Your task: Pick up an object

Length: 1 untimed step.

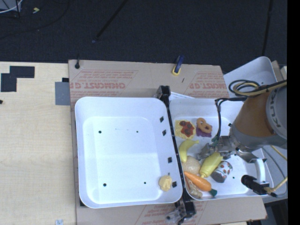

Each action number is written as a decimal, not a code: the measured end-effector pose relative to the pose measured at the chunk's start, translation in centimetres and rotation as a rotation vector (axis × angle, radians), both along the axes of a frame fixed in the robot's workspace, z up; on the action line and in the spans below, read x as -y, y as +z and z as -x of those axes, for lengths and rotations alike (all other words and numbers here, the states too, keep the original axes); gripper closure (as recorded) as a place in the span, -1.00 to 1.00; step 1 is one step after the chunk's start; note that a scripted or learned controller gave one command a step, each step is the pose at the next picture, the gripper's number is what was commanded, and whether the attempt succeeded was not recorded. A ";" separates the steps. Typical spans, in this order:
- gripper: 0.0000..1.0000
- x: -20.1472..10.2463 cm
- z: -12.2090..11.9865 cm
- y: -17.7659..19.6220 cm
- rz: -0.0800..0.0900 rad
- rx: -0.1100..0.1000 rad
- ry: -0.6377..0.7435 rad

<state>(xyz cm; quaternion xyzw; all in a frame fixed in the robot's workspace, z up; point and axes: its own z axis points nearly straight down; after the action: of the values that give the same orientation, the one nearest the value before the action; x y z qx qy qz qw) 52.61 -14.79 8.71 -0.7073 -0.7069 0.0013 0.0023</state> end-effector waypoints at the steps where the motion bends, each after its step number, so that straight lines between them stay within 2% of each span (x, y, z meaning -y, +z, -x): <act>1: 1.00 0.1 -0.3 1.3 0.000 0.007 -0.003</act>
<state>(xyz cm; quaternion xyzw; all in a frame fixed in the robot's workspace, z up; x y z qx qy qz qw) 52.89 -14.88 9.97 -0.7085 -0.7057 -0.0013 -0.0003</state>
